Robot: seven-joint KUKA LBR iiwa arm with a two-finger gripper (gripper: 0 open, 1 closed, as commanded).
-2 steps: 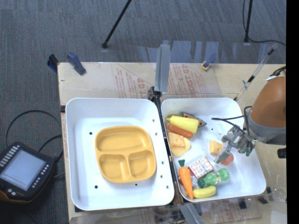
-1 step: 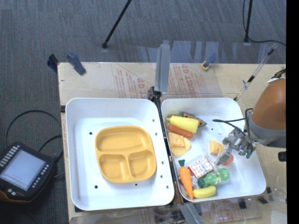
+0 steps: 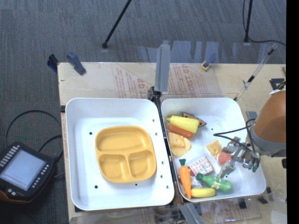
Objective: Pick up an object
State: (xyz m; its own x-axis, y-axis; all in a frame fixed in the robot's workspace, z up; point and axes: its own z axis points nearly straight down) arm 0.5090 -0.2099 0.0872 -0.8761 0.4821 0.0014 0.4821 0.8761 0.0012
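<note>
Hovering low over the right bin (image 3: 233, 107), the gripper (image 3: 230, 168) sits among toy food; whether its jaws are parted or clenched cannot be told.

Two white bins: the left bin (image 3: 77, 125) holds one yellow three-compartment tray (image 3: 125, 153); the right holds one carrot (image 3: 185, 180), one green bottle (image 3: 216, 182) just beside the gripper, and one yellow bottle (image 3: 183, 123).

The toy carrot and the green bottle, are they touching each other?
Apart. The camera view shows a strip of white bin floor and a small wrapped packet between the toy carrot and the green bottle, so their surfaces do not meet.
</note>
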